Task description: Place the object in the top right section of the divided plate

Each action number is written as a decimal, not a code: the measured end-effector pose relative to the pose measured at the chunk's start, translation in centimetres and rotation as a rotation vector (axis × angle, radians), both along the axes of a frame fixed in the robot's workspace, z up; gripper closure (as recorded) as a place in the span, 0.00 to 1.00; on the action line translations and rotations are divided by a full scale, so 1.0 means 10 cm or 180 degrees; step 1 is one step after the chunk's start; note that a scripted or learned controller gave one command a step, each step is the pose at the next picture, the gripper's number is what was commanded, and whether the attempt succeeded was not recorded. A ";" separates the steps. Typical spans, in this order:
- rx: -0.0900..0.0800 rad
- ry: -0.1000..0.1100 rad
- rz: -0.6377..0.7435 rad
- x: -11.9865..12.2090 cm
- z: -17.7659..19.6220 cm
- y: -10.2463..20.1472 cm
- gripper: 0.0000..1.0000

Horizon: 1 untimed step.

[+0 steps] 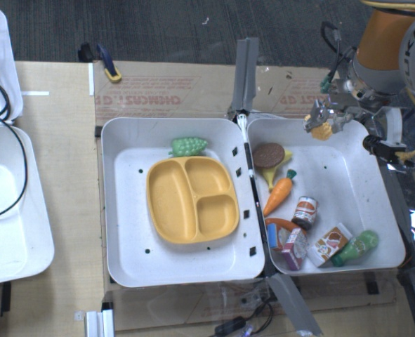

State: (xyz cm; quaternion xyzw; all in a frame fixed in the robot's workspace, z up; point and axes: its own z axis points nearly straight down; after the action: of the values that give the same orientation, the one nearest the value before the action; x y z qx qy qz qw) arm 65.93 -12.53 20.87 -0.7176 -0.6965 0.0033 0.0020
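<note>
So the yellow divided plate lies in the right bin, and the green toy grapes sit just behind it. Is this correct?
Not quite. The camera view shows the yellow divided plate in the left bin, not the right one. The green toy grapes do sit just behind it, at its far edge. The right bin holds the carrot and other toy food.

Two white bins (123, 258) are sitting side by side, holding one yellow divided plate (192, 198), one toy carrot (280, 194), one small can (305, 211).
</note>
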 end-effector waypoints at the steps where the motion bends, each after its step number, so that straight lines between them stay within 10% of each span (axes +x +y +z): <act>1: 0.0001 0.0001 -0.0194 -0.29 -0.22 0.76 1.00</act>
State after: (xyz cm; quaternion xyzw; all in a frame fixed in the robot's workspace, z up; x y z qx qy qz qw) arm 63.08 -4.98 18.67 -0.7385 -0.6743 0.0033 0.0023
